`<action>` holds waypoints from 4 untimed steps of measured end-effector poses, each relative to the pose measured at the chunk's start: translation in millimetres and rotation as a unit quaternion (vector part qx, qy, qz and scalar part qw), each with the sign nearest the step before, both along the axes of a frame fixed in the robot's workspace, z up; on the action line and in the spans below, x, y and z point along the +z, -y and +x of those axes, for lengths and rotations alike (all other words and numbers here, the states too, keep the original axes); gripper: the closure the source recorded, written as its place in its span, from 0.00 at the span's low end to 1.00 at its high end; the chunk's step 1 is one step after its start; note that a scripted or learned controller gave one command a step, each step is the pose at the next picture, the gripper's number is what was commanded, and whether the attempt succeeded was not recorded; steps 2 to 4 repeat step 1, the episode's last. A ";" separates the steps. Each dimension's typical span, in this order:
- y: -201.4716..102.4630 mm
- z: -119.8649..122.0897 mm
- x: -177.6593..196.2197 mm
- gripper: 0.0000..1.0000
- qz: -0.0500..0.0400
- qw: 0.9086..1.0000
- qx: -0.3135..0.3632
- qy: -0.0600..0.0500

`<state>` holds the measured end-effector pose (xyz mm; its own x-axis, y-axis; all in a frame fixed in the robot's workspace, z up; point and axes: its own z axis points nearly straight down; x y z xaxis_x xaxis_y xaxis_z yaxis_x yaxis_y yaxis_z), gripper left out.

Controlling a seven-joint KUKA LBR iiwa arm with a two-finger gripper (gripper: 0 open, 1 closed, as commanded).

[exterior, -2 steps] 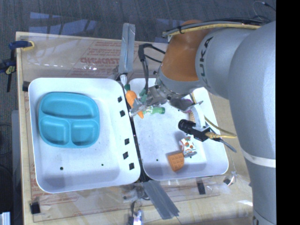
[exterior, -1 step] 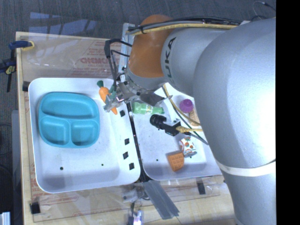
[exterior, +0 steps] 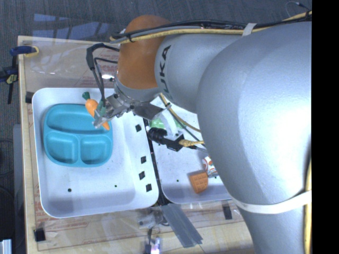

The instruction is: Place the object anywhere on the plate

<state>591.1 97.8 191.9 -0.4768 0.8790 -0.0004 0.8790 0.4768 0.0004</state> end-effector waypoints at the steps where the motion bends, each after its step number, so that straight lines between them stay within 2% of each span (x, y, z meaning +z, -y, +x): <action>1: 0.0 0.0 0.0 0.00 0.000 1.000 0.000 0.000; 4: 0.0 0.0 0.0 0.00 0.000 1.000 0.000 0.000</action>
